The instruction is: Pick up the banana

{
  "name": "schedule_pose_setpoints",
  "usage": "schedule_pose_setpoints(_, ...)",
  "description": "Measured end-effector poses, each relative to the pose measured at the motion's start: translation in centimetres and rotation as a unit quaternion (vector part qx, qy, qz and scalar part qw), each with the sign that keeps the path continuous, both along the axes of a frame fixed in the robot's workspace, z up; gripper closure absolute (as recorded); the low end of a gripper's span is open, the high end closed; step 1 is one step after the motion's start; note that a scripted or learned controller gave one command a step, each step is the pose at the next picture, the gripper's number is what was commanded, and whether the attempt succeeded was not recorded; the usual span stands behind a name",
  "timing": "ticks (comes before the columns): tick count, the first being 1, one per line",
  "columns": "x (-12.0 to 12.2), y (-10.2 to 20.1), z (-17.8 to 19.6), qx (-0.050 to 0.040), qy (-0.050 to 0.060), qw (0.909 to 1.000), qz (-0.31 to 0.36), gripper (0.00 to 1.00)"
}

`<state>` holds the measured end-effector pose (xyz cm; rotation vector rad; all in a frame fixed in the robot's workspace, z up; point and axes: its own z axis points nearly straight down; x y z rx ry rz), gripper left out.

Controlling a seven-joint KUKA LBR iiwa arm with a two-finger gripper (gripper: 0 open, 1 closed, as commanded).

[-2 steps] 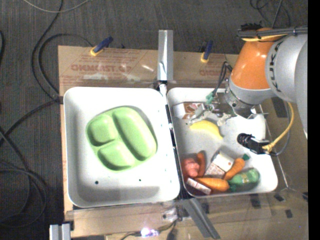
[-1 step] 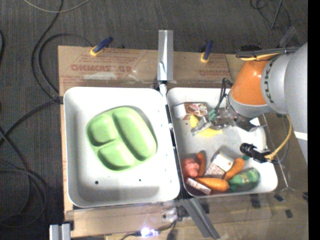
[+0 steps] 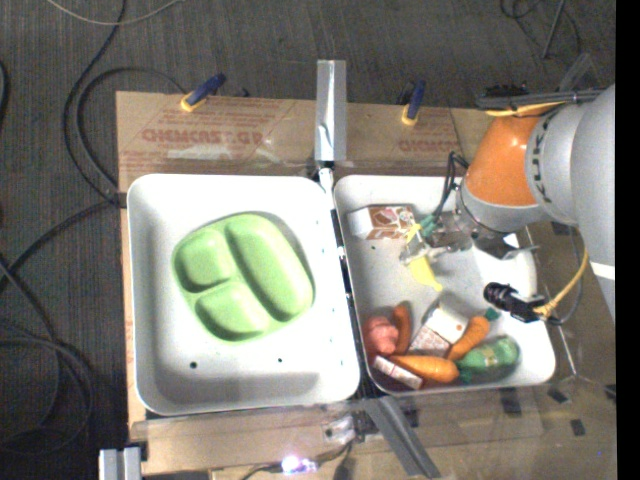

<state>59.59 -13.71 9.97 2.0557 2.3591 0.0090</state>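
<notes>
The banana (image 3: 426,271) shows as a small yellow shape on the floor of the right bin (image 3: 520,298), near its middle. My gripper (image 3: 428,244) hangs directly over the banana's upper end and hides part of it. The grey arm with its orange band (image 3: 505,168) reaches in from the right over the bin's back right corner. Whether the gripper touches the banana or stands just above it cannot be told from this slant.
A brown packet (image 3: 390,220) lies at the right bin's back left. Along its front lie a red apple (image 3: 378,334), two carrots (image 3: 428,368), a white box (image 3: 436,334) and a green item (image 3: 492,358). The left bin holds a green divided plate (image 3: 243,275).
</notes>
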Motion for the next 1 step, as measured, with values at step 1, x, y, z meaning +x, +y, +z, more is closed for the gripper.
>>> schedule_pose_setpoints(1,5.03,1.32,9.5,0.0009,0.007,1.0,0.004,1.0)
